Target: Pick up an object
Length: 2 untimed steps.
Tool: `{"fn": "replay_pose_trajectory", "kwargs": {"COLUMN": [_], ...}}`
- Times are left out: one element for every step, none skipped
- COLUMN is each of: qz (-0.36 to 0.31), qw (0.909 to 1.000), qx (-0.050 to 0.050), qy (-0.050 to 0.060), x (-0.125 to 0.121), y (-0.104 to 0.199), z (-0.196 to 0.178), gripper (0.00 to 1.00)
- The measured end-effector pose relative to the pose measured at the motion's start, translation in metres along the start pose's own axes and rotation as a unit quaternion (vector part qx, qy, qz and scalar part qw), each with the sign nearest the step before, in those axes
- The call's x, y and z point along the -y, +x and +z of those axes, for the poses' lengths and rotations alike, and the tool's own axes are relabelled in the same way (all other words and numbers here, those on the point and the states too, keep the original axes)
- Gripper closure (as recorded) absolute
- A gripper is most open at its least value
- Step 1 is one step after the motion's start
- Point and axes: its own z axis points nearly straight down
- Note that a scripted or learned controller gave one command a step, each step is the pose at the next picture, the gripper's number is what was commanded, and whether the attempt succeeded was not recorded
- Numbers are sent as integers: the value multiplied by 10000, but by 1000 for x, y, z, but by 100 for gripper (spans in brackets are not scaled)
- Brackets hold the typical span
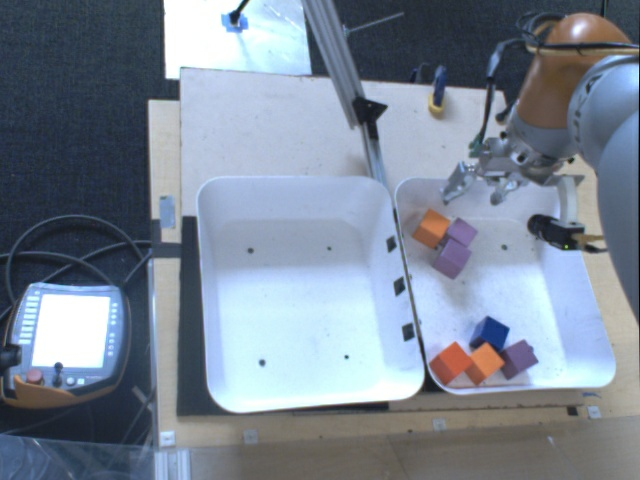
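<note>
My gripper (478, 186) hangs over the far edge of the right bin (580, 298), with its fingers spread open and nothing between them. Just below and left of it, an orange block (432, 228) touches two purple blocks (462, 233) (452, 259). Near the bin's front edge lie a blue block (489, 332), two orange blocks (452, 362) (486, 361) and a purple block (518, 358), packed close together.
The left bin (300, 288) sits against the right one. A slanted metal pole (340, 58) comes down to the bins' shared far corner. A clamp (437, 93) stands on the board behind. A teach pendant (65, 343) lies at far left.
</note>
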Motion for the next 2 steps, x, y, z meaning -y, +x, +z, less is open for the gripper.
{"fn": "replay_pose_trajectory", "kwargs": {"qz": [-7,-13], "qw": [10000,10000], "qx": [3,5], "qy": [-34,-27], "x": [5,4], "y": [-4,-4], "z": [38,60], "gripper": [0,0]}}
